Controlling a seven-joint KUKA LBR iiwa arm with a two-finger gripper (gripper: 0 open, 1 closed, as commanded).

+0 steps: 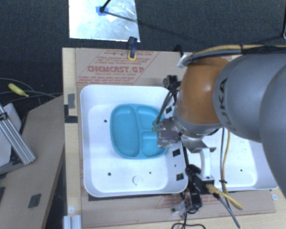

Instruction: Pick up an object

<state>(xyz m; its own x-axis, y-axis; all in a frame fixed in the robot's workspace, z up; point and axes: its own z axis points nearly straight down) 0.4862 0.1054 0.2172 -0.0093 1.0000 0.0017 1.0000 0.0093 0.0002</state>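
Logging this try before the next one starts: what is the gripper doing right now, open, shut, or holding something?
Gripper: at the right edge of the blue divided plate in the left bin; its state cannot be told.

The grey arm [257, 94] runs off the right edge of the frame, and its bulk covers most of the right-hand bin [238, 175], leaving just a strip of that bin's floor and lower rim in sight. The gripper [166, 135] sits at the right edge of the blue divided tray [133, 130] and hides that edge; its fingertips are too small and dark to make out. The silver rails [7, 132] at the left are cut by the frame.
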